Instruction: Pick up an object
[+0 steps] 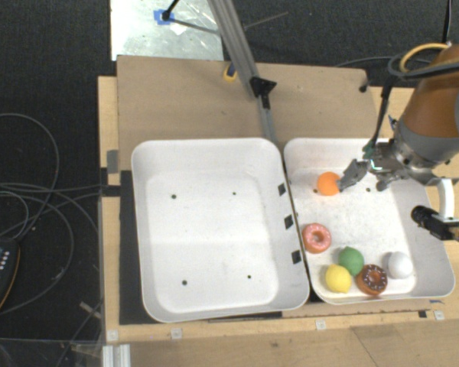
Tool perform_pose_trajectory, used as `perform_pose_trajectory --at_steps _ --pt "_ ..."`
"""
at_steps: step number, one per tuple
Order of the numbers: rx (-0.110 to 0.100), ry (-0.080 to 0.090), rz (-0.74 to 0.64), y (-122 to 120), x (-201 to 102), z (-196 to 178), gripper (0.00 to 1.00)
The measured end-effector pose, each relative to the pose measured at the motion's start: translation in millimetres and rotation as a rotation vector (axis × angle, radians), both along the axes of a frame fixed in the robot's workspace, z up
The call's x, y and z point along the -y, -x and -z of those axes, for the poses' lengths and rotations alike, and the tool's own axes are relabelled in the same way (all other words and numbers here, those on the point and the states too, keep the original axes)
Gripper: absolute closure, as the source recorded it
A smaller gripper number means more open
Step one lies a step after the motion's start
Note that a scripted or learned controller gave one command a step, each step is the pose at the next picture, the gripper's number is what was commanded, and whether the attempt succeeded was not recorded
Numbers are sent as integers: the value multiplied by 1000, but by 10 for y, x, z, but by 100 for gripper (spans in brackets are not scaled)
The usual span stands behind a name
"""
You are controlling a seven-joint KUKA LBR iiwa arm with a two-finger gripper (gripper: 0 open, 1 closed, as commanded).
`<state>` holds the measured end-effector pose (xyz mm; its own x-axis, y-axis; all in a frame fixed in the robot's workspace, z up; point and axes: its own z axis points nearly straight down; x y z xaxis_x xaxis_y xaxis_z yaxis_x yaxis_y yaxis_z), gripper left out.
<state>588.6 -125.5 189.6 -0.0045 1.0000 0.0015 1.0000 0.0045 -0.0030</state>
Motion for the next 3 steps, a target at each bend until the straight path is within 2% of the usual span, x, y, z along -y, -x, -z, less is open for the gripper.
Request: perform_pose_trajectory --at_steps 1,2,3 --pt "4 1 1 -9 3 -20 0" --pt "-1 1 3 -36 15 602 0" --pt "0 1 4 -33 10 1011 0"
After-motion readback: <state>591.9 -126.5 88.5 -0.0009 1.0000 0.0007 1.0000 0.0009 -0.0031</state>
